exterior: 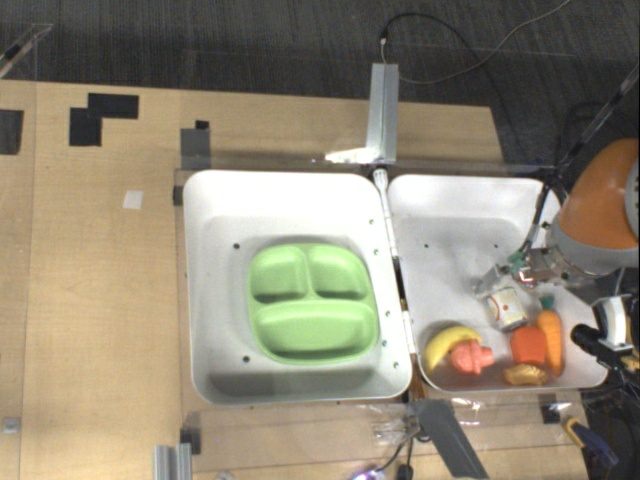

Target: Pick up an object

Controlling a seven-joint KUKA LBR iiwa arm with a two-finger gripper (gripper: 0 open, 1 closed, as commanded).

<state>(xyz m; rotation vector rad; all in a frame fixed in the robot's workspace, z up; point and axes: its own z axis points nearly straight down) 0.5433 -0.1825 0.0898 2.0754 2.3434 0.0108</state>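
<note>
Several toy foods lie in the right bin (450, 218), along its near side: a yellow banana (446, 345), a pink piece (473, 359), an orange-red block (529, 345), an orange carrot (551, 330) and a small tan piece (524, 374). A small white and tan object (507, 309) lies just behind them. My gripper (503, 284) is low over the bin's right half, directly above and behind that white and tan object. The grey wrist with its orange band (603, 203) reaches in from the right.
The left bin (215, 268) holds a green divided plate (312, 303) at its middle. A metal post (384, 108) stands behind the seam between the bins. Cables and dark hardware crowd the right edge near the arm.
</note>
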